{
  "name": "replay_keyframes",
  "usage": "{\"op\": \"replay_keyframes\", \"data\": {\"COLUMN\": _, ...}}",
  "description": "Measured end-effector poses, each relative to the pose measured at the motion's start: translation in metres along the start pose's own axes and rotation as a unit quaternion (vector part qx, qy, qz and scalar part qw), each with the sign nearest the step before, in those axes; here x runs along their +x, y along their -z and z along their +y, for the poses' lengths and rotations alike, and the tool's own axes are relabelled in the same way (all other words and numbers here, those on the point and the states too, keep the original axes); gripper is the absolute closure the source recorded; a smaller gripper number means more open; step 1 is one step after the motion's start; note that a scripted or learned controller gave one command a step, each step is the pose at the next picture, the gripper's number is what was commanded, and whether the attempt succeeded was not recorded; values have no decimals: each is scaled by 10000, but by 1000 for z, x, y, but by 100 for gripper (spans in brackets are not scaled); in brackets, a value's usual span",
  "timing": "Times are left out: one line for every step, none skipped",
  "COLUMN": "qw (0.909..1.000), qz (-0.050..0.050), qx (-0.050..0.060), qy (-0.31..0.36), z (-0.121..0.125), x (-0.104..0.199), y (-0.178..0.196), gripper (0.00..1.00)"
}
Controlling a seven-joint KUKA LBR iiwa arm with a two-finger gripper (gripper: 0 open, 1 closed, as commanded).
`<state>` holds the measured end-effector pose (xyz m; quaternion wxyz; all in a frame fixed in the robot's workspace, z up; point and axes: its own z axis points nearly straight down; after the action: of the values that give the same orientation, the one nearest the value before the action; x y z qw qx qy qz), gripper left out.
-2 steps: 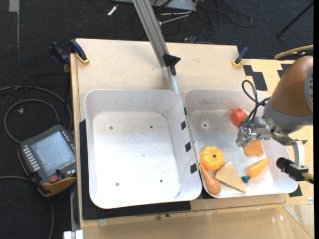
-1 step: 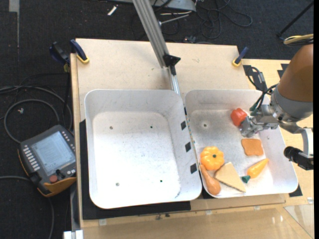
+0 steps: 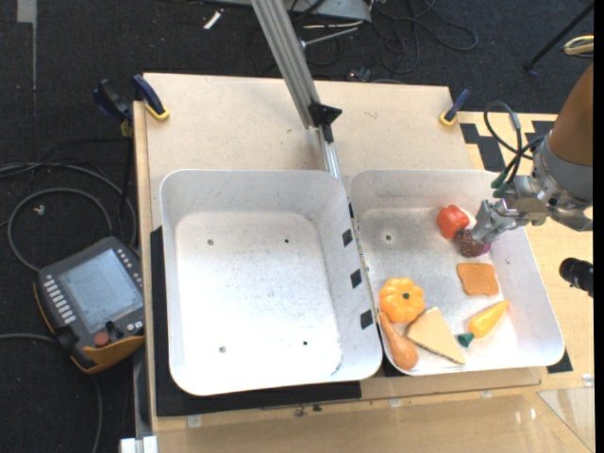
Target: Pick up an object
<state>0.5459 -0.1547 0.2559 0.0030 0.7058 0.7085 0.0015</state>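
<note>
Beside the red tomato, your gripper sits over a purple piece; finger state you cannot tell.

A dark carpet is seen around the pale wooden bench; black cables are strewn across it at left and top; a grey pendant is laid beside the bench; even light throughout.

A grey handheld control pendant with an orange base lies on the dark floor, with black cables near it.
</note>
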Motion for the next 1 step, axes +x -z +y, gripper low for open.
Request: {"op": "replay_keyframes", "data": {"qw": 10000, "qz": 14, "qx": 29, "qy": 20, "z": 5, "x": 51, "y": -7, "gripper": 100}}
